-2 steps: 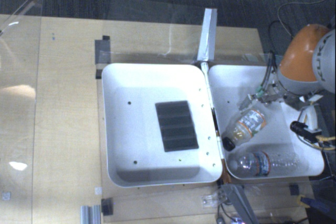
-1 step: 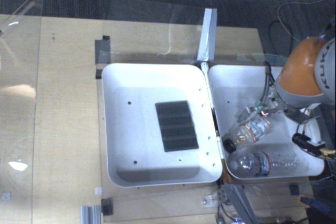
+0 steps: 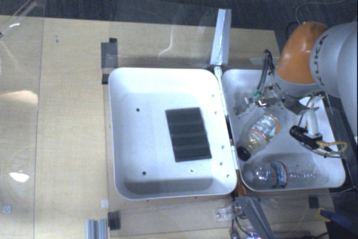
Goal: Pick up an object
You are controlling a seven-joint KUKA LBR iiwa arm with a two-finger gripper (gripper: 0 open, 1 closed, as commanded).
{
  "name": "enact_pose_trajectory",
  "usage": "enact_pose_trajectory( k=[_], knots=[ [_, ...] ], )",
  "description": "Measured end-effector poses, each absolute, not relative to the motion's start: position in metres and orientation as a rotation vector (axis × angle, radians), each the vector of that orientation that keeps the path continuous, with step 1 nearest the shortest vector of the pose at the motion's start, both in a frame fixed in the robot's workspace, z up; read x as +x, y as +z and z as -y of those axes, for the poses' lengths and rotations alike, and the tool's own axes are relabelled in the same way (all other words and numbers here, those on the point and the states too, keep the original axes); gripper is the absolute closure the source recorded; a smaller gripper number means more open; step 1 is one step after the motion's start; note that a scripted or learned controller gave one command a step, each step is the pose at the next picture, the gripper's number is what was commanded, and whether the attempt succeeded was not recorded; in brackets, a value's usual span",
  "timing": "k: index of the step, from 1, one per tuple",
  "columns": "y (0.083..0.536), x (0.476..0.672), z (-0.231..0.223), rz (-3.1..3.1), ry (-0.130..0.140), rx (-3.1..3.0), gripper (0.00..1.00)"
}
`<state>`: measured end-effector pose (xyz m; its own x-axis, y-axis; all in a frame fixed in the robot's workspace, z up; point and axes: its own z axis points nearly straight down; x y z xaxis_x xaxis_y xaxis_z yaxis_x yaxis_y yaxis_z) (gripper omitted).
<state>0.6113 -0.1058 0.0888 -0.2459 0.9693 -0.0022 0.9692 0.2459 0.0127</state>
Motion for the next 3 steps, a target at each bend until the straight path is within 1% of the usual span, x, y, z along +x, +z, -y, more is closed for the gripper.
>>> enact_pose_trajectory(
  k=[1, 2, 3],
  knots=[
    [0.187, 0.581, 0.079, -2.51, 0.008, 1.879, 0.0],
    [0.09, 0.56, 0.119, -2.539, 0.011, 1.829, 0.0],
    [0.186, 0.548, 0.078, -2.296, 0.007, 2.139, 0.0]
  ],
)
